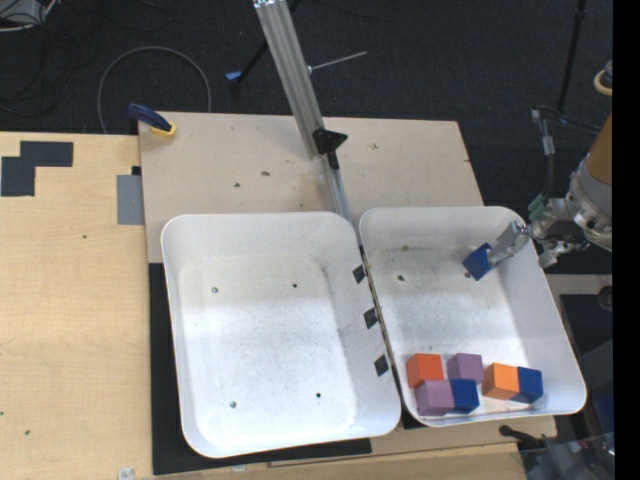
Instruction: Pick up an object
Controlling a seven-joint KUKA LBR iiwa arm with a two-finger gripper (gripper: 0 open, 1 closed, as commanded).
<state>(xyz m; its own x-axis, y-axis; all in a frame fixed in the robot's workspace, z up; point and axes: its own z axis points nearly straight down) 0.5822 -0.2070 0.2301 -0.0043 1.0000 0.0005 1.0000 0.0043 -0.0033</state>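
White plastic, scuffed and speckled with grey, forms the two shallow bins that sit side by side on a pale wooden bench; the left bin (pixel 190 268) lies beside the right bin (pixel 560 348), their inner walls touching along a seam marked by three small black clips. Reaching in from the right, the grey robot arm with its orange band (pixel 605 153) hangs over the right bin's far right rim, and its two-finger metal gripper (pixel 497 253) is clenched on a small dark blue block (pixel 478 262), which sits between the fingertips, tilted, in the bin's upper right part; whether the block touches the bin's floor cannot be told. Well apart from it, along the near wall of the same bin, a cluster of loose blocks lies together: an orange cube (pixel 425 369) next to a light purple cube (pixel 464 366), a larger purple block (pixel 433 397) touching a blue block (pixel 465 395) in front of them, and, just to the right, an orange block (pixel 500 379) pressed against another dark blue block (pixel 530 383). Behind the bins, a slanted silver aluminium rail (pixel 295 78) rises from the bench, held by a black bracket. A blue-handled clamp with a yellow tip (pixel 150 119) grips the bench's far left corner.
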